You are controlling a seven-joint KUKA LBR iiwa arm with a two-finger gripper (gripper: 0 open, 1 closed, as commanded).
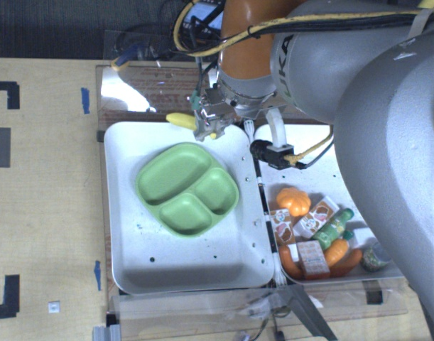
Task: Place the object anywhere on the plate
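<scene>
- The pale wooden desk [46, 212] is carrying two shallow white bins side by side, with blue tape marks [84, 99] and dark squares showing on its left part.
- The left bin [131, 261] is holding the green plate [188, 188] — a three-compartment one, with nothing lying on it.
- The claw [208, 125] is hanging over the left bin's far rim, touching or gripping a yellow banana [180, 120]; whether its fingers are closed on it cannot be told.
- The right bin [323, 155] is holding an orange pumpkin [295, 202], a green bottle [334, 224], small cartons [310, 222] and a carrot [337, 251] — all crowded together.
- The grey arm [373, 84] is covering much of the right bin.
</scene>
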